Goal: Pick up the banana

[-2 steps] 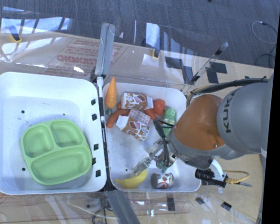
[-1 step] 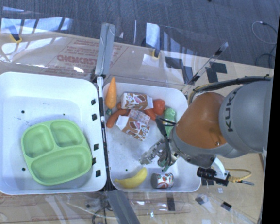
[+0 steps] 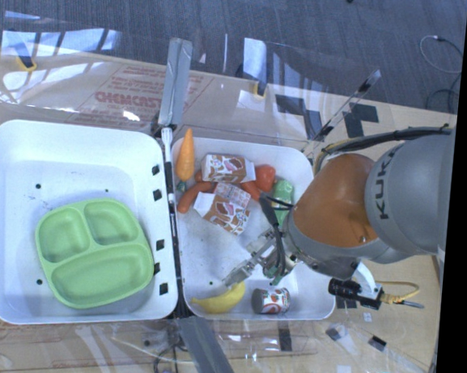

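The yellow banana (image 3: 218, 299) lies against the front wall of the right bin (image 3: 314, 309), just left of a small can. My gripper (image 3: 240, 263) reaches in from the right under the orange wrist band and hovers just above and right of the banana. It is open, its lower fingertip (image 3: 230, 280) is close over the banana's upper end, and nothing is between the fingers.
A small red-and-white can (image 3: 271, 300) stands right beside the banana. At the back of the right bin lie a carrot (image 3: 187, 155), two snack packets (image 3: 230, 207), red and green toy foods (image 3: 282, 192). The left bin holds a green divided plate (image 3: 94, 251).
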Controlling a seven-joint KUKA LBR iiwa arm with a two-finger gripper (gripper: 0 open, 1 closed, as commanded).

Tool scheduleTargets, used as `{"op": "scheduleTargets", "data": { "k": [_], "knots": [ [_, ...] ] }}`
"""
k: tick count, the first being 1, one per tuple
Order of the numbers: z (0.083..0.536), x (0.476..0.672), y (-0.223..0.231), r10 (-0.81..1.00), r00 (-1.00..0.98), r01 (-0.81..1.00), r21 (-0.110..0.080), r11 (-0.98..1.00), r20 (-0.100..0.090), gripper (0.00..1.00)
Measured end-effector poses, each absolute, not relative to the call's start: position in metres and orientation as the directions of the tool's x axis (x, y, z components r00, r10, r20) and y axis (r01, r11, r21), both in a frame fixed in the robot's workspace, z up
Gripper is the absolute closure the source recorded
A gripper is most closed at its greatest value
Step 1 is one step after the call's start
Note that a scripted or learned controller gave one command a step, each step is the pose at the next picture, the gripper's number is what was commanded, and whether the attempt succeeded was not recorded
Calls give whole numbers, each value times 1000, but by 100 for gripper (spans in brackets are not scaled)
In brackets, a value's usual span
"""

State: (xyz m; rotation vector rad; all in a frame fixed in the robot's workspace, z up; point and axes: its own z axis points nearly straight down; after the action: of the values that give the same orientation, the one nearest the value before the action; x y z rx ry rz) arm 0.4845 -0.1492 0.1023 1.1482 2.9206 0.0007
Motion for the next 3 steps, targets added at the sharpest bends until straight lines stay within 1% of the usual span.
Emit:
{"op": "scheduleTargets", "data": {
  "k": [1,2,3],
  "knots": [
    [112,486,-149,677,-736,677,3,736,-6,100],
    [112,486,-149,677,-736,677,3,736,-6,0],
    [91,477,-113,656,-755,656,0,755,2,0]
  ]
}}
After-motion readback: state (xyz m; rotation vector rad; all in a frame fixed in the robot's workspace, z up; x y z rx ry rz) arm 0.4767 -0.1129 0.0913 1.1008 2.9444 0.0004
